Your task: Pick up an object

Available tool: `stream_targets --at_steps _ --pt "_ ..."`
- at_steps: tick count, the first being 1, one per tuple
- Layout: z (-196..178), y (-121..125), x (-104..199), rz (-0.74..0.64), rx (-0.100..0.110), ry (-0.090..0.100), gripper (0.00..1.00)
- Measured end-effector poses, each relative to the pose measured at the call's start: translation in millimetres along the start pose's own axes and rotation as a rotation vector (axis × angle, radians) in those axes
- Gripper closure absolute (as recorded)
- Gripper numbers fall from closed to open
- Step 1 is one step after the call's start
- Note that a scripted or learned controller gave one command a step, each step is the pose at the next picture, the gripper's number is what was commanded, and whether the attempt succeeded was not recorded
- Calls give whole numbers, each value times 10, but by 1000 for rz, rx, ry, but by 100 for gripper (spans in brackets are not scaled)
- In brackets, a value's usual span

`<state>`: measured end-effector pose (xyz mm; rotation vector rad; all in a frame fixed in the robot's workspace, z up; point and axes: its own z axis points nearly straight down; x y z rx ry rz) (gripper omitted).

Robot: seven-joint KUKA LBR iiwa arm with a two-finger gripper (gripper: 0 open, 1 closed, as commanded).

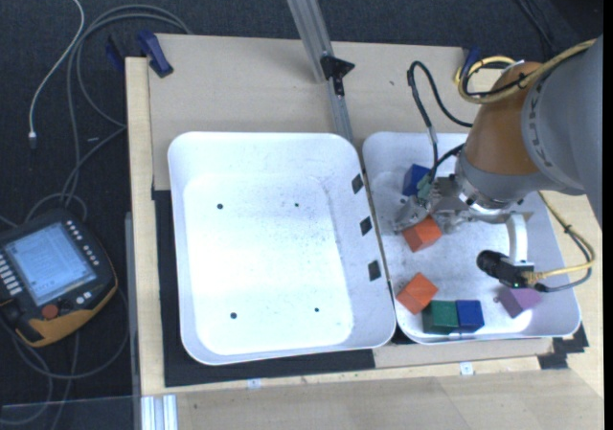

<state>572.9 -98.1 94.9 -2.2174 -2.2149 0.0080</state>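
Two bins: a left bin (pixel 259 160) and a right bin (pixel 565 308) are set side by side on the bench (pixel 239 83), long walls nearly touching, so that a thing lifted from one can be dropped into the other with a short swing.

Load: every loose object is gathered in the right bin, which is judged to be the source for the pick.

Objects: an orange block (pixel 422 234) lies near the bin's middle; a second orange block (pixel 417 292) lies nearer the front wall; a green block (pixel 442 315) and a blue block (pixel 469 313) are set touching each other at the front rim; a purple block (pixel 522 300) lies to their right; another blue block (pixel 417 177) is seen towards the back.

Arm: the orange-banded wrist is brought in from the right and lowered over the middle of the right bin.

Gripper: the gripper (pixel 414 217) is placed just above and beside the upper orange block (the likeliest target, judging by closeness).

Fingers: whether they are apart or together cannot be told; the metal tips are blurred against the white floor.

Hold: nothing is seen between the fingers, and contact with the orange block cannot be confirmed.

Task's thing: the orange block is judged to rest on the bin floor, not yet lifted.
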Motion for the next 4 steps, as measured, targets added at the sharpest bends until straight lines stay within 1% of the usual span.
stream_targets --at_steps 1,2,3,4 --pt "-156 21 14 -2 -9 0 100" --pt "-396 -165 127 -3 -6 1 100" --pt "-1097 515 961 -12 -21 2 100" --pt "-1047 538 1627 -10 -10 2 100"
